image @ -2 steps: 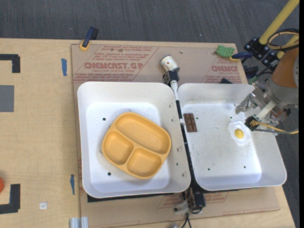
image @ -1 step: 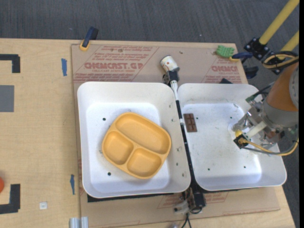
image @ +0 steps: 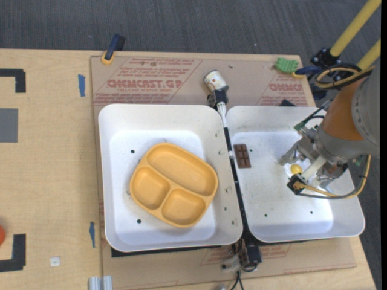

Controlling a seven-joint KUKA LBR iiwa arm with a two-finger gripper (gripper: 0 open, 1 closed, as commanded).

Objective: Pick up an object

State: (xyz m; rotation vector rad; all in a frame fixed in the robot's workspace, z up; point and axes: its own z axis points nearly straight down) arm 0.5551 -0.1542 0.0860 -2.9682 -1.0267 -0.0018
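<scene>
Lying in the right bin [image: 266, 222] near its left wall, a small brown block [image: 242, 156] sits apart from the claw [image: 302, 177]; its grip cannot be told; a yellow divided tray [image: 174, 185] fills the left bin [image: 115, 162]; cardboard covers the bench [image: 48, 162]; grey carpet [image: 181, 11] lies beyond.

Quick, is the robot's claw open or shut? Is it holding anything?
Gripper: low in the right bin; whether it is open or shut cannot be told, and nothing visibly sits in its grasp.

The arm [image: 357, 110] runs off the right edge.
</scene>
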